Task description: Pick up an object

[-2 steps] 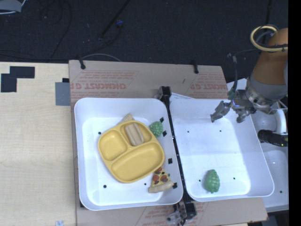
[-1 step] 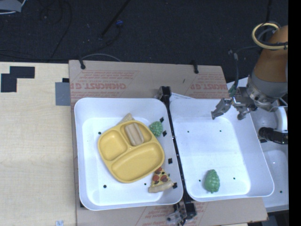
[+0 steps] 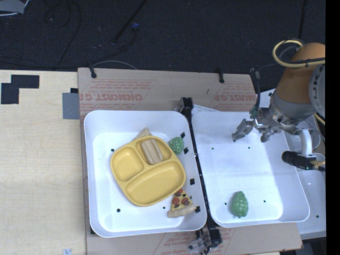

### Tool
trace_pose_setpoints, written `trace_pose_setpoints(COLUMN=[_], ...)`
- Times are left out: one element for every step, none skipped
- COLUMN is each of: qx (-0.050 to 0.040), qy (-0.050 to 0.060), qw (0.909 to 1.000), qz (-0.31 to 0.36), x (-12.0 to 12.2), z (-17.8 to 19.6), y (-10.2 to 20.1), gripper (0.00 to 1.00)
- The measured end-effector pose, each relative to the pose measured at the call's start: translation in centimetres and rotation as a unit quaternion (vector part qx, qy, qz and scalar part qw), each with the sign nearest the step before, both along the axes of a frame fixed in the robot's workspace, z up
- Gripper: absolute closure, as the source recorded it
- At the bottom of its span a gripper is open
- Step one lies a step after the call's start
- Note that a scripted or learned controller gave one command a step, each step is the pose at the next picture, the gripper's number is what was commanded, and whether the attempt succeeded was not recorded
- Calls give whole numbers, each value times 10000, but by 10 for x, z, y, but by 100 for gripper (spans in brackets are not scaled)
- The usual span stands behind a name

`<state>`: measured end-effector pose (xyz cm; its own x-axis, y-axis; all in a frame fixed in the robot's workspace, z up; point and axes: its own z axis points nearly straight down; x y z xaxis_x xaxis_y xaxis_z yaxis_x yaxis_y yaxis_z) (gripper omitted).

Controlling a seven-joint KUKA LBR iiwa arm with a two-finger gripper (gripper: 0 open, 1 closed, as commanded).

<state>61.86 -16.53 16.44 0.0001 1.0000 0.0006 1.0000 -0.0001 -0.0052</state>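
The gripper point(image 3: 255, 133) hung over the upper right of the right bin point(image 3: 265, 163), its two metal fingers spread apart with nothing between them and touching nothing. The arm point(image 3: 295, 92) above it, grey with an orange band, came in from the right edge of the frame.

Low in the same bin, near its bottom wall, lay a green knobbly lump point(image 3: 239, 204), oval and bumpy like a toy vegetable, well apart from the gripper.

The left bin point(image 3: 101, 195) held a yellow plastic tray point(image 3: 147, 172), glossy and rounded, split into three compartments; a tan bun-like piece point(image 3: 153, 151) sat in its upper right one. A small green broccoli toy point(image 3: 176, 144) lay just beside the tray's upper right edge, and a pizza slice point(image 3: 181, 204) touched its lower right edge.
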Motion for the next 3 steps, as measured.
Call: trace_pose_setpoints(qx=[1,1,1], qy=[2,-2,-2], qw=[10000,10000,10000], qz=[-1,0,-4], x=[2,2,2], z=[-57,-78,-67], y=[-9,-7,-8], gripper=[0,0,100])
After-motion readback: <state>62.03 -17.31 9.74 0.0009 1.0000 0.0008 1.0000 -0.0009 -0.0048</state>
